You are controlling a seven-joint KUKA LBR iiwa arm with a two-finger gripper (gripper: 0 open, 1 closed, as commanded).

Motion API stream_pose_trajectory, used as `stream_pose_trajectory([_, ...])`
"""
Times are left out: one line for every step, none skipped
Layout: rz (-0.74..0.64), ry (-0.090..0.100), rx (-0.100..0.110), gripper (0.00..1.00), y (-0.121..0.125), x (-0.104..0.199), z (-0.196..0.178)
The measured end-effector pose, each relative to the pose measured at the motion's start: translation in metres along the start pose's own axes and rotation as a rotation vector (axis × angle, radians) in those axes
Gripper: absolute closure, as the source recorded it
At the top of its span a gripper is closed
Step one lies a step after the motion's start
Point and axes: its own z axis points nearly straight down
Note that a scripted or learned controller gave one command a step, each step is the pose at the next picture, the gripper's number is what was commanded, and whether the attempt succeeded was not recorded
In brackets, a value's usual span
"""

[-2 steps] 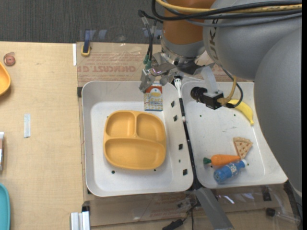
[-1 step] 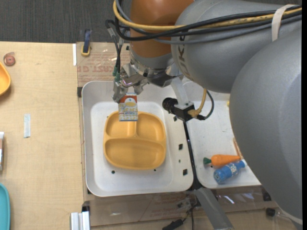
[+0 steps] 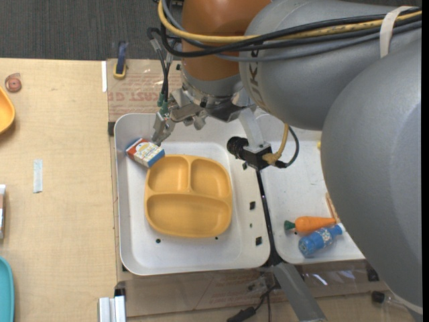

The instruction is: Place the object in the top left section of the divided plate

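Grey arm [image 3: 348, 92] links, nearest the lens, cover the frame from twelve o'clock round to four o'clock, with the orange band [image 3: 218, 22] at the top and yellow and black cables looped over it. From the band the wrist drops toward the left bin [image 3: 131, 247], and the gripper [image 3: 159, 134] hangs at about eleven o'clock of the divided plate [image 3: 189, 196]. Whether it is clenched or released cannot be told from this angle. Its tip sits just above or touching the small box [image 3: 145, 153], which lies in the bin against the plate's ten o'clock rim, outside every section. A carrot [image 3: 314, 224] and a blue bottle [image 3: 320, 241] lie together in the right bin [image 3: 295, 180].
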Motion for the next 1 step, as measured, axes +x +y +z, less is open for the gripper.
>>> stream_pose_trajectory([0.242, 0.000, 0.003, 0.00, -0.0874, 0.0387, 0.0601])
